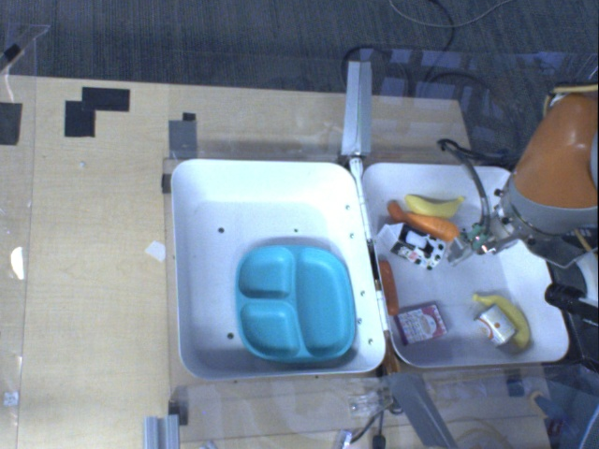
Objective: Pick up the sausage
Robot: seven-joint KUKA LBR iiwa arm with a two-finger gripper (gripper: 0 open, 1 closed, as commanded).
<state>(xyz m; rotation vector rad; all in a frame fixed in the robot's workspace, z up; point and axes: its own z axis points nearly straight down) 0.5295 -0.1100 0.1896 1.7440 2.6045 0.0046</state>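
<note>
**Ana:** Bench seen from above, pale wood, with two shallow white bins side by side. The left bin (pixel 201 251) fills the middle of the frame and holds a blue divided plate (pixel 296 301), lying flat toward its lower half.

**Ben:** And the sausage?

**Ana:** The sausage (pixel 388 286) is a thin reddish-brown stick in the right bin (pixel 543 344), lying lengthwise against that bin's left wall, at about mid-height of the frame. Nothing grips it.

**Ben:** What else is in that bin?

**Ana:** Near the top, a yellow banana (pixel 432 204) just above an orange carrot (pixel 426 224). Below them a black-and-white box (pixel 413 247). Near the lower edge, a small pink packet (pixel 420 323), and to its right a second banana (pixel 510 314) touching a small white cup (pixel 493 325).

**Ben:** Where is the arm?

**Ana:** It enters from the right edge, orange above grey. The gripper (pixel 465 247) hangs over the right bin, just right of the box and the carrot's end, well apart from the sausage. Whether it is open or closed, I cannot tell; the tip is too small and cluttered.
</note>
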